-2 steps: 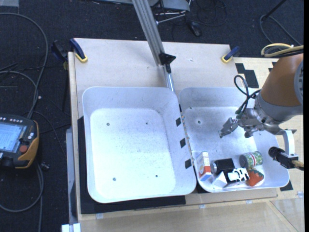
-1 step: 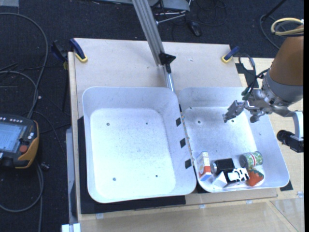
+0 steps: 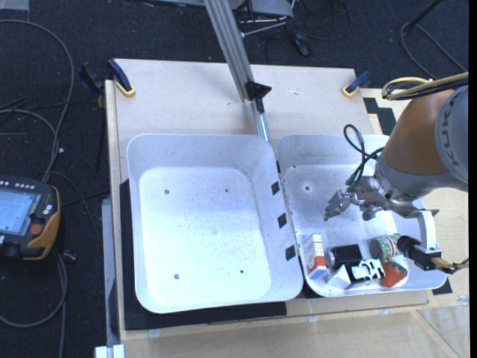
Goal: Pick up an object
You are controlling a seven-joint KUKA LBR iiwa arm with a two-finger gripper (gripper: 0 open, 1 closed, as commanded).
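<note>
My gripper (image 3: 350,210) hangs over the middle of the right bin (image 3: 320,146), fingers spread open with nothing between them. Several small objects lie along that bin's front edge, below the gripper. They include a white and red box (image 3: 316,253), a black block (image 3: 346,255), a white and black piece (image 3: 363,271), a green can (image 3: 387,246) and a red object (image 3: 394,275). The gripper is apart from all of them, a short way behind the black block.
The left bin (image 3: 201,222) lies beside the right one, sharing a raised divider (image 3: 282,200). A slanted metal pole (image 3: 235,47) rises behind the bins. A teach pendant (image 3: 26,218) lies on the floor at the left.
</note>
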